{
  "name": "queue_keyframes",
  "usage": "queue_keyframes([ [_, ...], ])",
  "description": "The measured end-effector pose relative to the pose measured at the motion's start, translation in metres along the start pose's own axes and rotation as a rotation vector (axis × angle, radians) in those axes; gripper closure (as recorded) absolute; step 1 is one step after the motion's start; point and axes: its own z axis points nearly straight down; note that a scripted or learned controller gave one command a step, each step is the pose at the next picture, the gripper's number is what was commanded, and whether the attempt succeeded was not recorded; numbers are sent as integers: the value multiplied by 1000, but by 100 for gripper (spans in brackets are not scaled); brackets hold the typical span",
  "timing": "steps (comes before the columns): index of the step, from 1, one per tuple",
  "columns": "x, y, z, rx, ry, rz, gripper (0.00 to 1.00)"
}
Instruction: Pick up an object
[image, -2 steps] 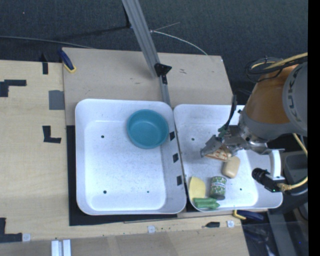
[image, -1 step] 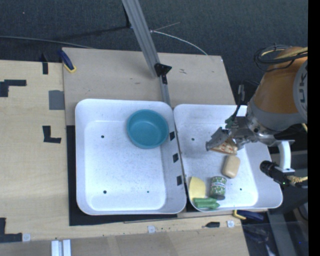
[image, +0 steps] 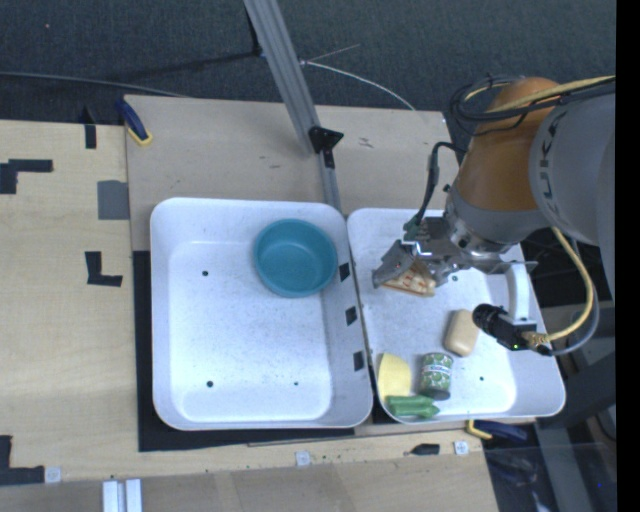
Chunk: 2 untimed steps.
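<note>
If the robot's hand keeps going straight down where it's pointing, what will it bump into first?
Most likely the brown, toast-like piece lying right under the hand in the right bin. How high the hand sits above it is hard to judge from this view.

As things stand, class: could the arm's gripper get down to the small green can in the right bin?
Probably yes. The green can stands upright with open space above it; the gripper hovers further back over a tan piece, nothing between.

Bins: 2, white; left bin (image: 190, 330), right bin (image: 500, 395)
Bowl (image: 294, 257): 1, teal, in left bin
Right bin items: 5
- can (image: 435, 374): 1
- yellow piece (image: 394, 375): 1
- green piece (image: 412, 406): 1
- tan piece (image: 460, 333): 1
- toast-like piece (image: 412, 284): 1
</note>
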Motion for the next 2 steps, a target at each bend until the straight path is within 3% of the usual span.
queue_keyframes([
  [2,89,61,15,-1,1,-1,100],
])
